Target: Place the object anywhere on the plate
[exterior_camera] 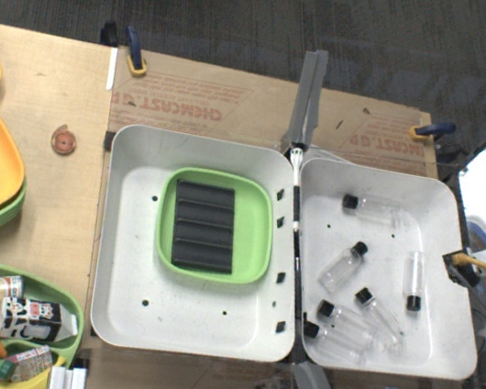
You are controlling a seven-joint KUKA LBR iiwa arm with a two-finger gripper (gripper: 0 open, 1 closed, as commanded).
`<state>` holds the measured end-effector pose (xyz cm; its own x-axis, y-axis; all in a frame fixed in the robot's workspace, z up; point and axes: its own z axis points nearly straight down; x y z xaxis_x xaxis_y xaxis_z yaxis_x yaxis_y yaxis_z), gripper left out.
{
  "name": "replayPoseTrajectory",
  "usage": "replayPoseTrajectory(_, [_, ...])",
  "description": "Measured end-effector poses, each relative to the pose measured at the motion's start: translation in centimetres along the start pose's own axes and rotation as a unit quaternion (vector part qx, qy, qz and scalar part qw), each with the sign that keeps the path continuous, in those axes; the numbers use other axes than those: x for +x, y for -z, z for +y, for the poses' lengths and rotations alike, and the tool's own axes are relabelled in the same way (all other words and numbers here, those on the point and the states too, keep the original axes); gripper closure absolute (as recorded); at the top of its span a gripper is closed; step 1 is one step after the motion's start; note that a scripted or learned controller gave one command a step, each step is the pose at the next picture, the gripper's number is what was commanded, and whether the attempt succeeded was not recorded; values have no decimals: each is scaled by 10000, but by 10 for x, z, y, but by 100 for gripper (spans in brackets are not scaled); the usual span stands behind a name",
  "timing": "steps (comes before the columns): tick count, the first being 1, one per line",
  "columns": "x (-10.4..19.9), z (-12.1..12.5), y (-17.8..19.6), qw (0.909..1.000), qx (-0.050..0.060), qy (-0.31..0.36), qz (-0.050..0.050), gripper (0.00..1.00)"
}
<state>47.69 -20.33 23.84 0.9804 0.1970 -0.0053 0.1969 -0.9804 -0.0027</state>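
My things to move are the clear plastic vials with black caps, lying scattered in the right bin (446, 202); the green plate (258, 238) sits in the left bin (112, 306) and carries a black ridged insert (205, 226); nothing of the task is done yet, so the step in hand is the first pick. I would choose the vial (342, 265) lying alone near the bin's middle, black cap toward the far wall; it has free space on both long sides, whereas the ones near the front wall (345, 326) lie touching and overlapping. I judge these tubes will roll and slip, so I should close across the body, square to its axis, near its middle; then lift clear of the rims between the bins before crossing to the plate. Of my gripper's state I cannot tell anything from this view.
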Motion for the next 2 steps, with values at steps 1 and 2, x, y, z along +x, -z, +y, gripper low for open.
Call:
replayPoseTrajectory(1, [-3, 18, 151, 10000, -10, 36, -2, 0])
replayPoseTrajectory(2, [-3, 18, 151, 10000, -10, 36, -3, 0])
